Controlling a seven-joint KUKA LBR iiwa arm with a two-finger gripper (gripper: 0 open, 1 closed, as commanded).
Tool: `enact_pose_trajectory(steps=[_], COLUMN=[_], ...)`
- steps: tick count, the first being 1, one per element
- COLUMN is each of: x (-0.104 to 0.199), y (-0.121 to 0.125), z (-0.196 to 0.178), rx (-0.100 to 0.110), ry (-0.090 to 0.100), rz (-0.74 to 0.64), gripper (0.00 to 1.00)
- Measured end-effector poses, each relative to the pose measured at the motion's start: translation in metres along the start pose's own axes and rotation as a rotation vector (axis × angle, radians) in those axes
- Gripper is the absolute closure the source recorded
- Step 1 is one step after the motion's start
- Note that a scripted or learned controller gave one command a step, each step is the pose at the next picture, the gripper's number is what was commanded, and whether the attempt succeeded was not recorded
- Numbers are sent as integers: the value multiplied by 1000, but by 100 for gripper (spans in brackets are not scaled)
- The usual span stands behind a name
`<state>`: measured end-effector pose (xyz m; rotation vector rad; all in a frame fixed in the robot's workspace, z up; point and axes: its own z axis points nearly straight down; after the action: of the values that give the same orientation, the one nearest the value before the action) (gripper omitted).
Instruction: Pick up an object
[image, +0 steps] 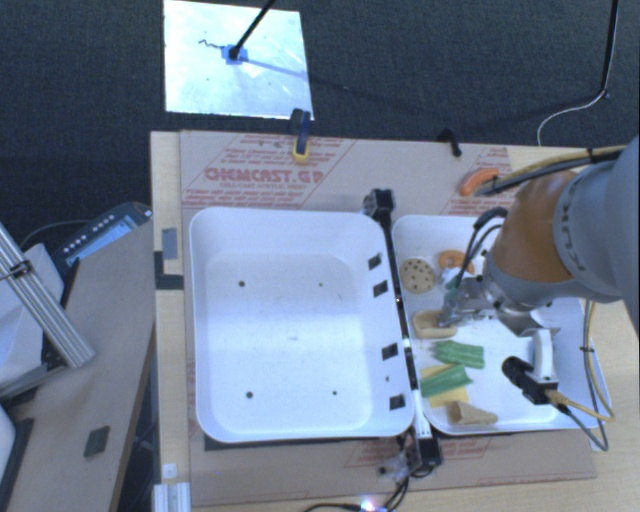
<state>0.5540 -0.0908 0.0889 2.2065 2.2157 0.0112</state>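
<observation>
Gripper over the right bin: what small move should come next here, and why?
Probably a short straight descent, then close. The gripper sits low in the right bin, right above the tan flat piece by the bin's left wall. The view doesn't show that piece between the fingers, so no grasp is confirmed. The green pieces lie close in front, so sideways travel risks nudging them.

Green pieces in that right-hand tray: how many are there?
2. One green piece lies near the middle of the right bin, just below the gripper. The other green piece sits right under it, nearer the front. The arm may hide more.
</observation>
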Motion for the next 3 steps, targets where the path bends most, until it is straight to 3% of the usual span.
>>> enact_pose_trajectory(steps=[1,2,3], x=[35,110,151], y=[69,105,49], z=[-102,-234,-133], rx=[0,-3,24], ry=[4,7,7], rz=[-5,-9,-3], gripper=[100,100,100])
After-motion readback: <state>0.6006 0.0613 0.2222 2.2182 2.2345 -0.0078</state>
